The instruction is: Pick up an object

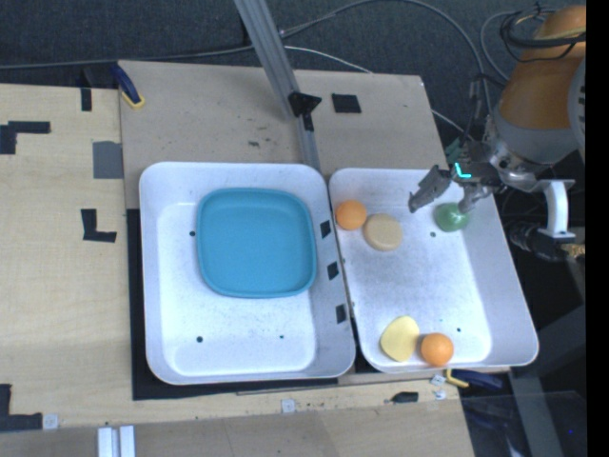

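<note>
Two white bins are sitting side by side on the bench. A blue plate (255, 241) is lying in the left bin (171, 350). In the right bin (504, 284), the gripper (445, 196) is hovering with fingers spread open, the green ball (449, 218) lying just beside one fingertip, ungrasped.

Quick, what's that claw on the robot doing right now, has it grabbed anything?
Gripper: open, fingers spread, holding nothing; it hangs over the right bin, with the green ball just beside one finger, not between them.
</note>
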{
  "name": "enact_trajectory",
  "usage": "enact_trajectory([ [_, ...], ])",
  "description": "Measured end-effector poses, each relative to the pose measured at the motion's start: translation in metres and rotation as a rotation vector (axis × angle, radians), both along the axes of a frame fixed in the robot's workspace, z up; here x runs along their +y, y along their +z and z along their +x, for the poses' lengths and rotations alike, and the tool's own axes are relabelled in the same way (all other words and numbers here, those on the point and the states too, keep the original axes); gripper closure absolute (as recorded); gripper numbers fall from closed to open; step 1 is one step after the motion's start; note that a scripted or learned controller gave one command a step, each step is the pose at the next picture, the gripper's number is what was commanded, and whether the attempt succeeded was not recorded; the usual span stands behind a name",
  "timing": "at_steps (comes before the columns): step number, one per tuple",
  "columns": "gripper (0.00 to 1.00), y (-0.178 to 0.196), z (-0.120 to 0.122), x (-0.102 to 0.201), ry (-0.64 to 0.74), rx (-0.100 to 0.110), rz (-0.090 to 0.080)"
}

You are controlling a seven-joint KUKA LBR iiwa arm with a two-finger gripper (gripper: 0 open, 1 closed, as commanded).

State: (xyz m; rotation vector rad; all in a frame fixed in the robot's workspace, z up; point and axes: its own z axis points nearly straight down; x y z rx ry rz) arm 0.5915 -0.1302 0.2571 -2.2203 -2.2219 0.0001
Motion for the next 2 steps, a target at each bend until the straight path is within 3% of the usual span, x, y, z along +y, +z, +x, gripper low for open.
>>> enact_trajectory([
  [1, 0.00, 0.000, 0.000, 0.000, 0.000, 0.000, 0.000],
  [2, 0.00, -0.063, -0.004, -0.002, 0.000, 0.006, 0.000],
])
